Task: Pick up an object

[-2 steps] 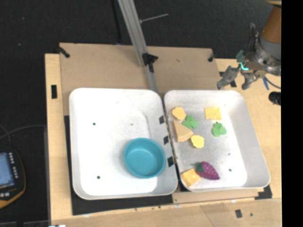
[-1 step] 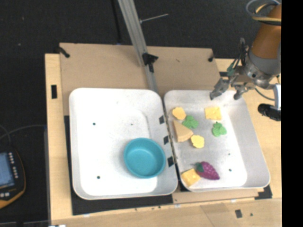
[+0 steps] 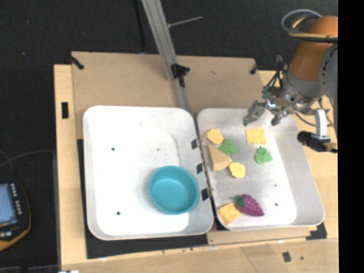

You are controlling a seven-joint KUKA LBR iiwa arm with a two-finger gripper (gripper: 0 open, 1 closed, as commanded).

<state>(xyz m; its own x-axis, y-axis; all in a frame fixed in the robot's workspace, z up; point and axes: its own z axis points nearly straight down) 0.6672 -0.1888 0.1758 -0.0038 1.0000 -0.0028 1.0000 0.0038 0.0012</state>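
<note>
My tool (image 3: pixel 266 114) hangs spread open and empty over the far edge of the right bin (image 3: pixel 304 169). The yellow block (image 3: pixel 256 136) lies just below it, nearest of the small toy foods. It looks light, rigid and flat; I judge its straight opposite edges the best hold.

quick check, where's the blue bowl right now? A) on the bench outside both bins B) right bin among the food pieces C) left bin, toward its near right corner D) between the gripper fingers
C: the blue bowl sits in the left bin, toward its near right corner, while the gripper hovers over the far edge of the right bin.
</note>
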